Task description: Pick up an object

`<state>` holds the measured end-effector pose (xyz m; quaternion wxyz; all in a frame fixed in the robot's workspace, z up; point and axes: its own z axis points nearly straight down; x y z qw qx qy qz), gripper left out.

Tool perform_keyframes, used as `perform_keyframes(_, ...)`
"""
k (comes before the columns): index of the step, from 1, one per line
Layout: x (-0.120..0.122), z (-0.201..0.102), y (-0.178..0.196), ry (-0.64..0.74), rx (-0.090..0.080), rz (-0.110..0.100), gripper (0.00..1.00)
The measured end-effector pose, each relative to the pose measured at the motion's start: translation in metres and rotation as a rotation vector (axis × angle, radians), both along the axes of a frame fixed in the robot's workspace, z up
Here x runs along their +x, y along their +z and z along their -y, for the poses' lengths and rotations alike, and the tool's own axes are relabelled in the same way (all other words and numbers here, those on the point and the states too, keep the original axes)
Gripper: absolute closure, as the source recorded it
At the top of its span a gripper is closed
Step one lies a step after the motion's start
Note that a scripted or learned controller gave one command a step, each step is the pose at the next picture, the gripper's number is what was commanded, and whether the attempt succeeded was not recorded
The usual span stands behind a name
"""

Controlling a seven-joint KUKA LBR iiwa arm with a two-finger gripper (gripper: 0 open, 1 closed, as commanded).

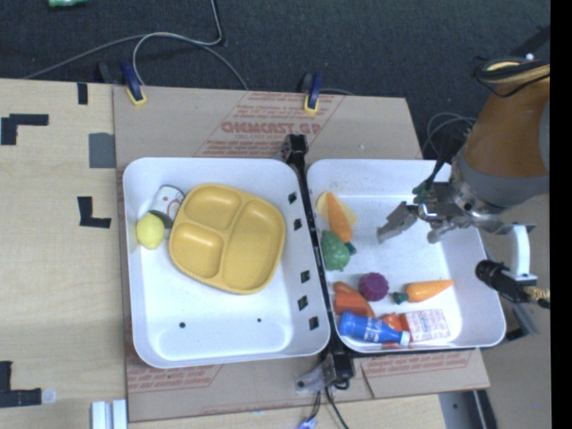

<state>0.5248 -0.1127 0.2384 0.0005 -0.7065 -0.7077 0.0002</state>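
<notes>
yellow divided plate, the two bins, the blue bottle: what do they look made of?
Yellow divided plate: likely moulded plastic, matte to satin, with uniform colour and soft rounded compartment ridges.
Left bin and right bin: probably thin white plastic, smooth with a slight sheen and rolled rims.
Blue bottle: looks like glossy plastic, with a highlight on the body and a printed white and red label. Too small to say more.

My arm enters from the right, its orange band sitting above the grey wrist. The tool (404,225) points leftward and slightly downward in the view. Its two fingers (391,230) stand apart, spread in a shallow V, and nothing lies between them.
</notes>
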Motion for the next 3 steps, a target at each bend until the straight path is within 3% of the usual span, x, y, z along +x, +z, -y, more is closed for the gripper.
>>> perform_keyframes(1,0.053,-0.019,-0.095,0.0,0.0,-0.003,0.0)
perform_keyframes(2,0.074,-0.014,-0.152,0.0,-0.002,0.003,0.0)
perform_keyframes(3,0.074,-0.014,-0.143,0.0,-0.003,0.004,1.0)
